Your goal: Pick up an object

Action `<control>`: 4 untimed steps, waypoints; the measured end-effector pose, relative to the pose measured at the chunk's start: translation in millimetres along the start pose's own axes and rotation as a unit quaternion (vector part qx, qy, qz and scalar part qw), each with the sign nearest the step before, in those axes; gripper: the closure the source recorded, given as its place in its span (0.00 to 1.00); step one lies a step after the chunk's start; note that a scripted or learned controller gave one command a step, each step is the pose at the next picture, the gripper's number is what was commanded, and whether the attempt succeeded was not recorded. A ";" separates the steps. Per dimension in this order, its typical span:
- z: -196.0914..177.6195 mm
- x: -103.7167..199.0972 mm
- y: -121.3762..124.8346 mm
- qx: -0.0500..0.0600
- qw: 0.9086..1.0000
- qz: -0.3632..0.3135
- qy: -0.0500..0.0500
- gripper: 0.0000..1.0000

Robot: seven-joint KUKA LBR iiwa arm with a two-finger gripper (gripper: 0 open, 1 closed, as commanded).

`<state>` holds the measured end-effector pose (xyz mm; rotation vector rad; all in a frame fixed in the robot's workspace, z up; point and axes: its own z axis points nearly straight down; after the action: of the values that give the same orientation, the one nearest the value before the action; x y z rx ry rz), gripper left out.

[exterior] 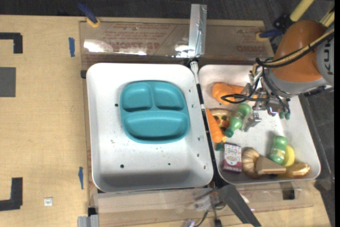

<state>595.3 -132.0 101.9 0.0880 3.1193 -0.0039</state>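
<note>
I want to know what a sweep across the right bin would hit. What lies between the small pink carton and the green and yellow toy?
In the camera view, a tan, bread-like toy lies between the pink carton and the green and yellow toy.

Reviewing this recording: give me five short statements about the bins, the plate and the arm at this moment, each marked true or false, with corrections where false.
1. The teal divided plate lies in the left bin. True.
2. The gripper hangs over the left bin. False: it is over the right bin, near its upper middle.
3. The small purple carton sits near the right bin's lower left. True.
4. The teal plate has food items piled on it. False: its compartments show nothing in them.
5. The green and yellow toy lies at the top left of the right bin. False: it is in the lower right part, beside tan pieces.
</note>
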 end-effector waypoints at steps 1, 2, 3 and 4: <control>-138.6 -22.1 70.8 -0.002 0.999 0.041 0.002 1.00; -153.3 98.8 50.8 -0.001 0.999 -0.041 0.007 1.00; -51.8 24.1 -15.8 -0.002 0.997 -0.080 0.012 1.00; 14.5 -66.5 0.1 -0.002 0.999 -0.053 0.006 1.00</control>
<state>662.0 -135.7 88.8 -0.0772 3.1315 0.0011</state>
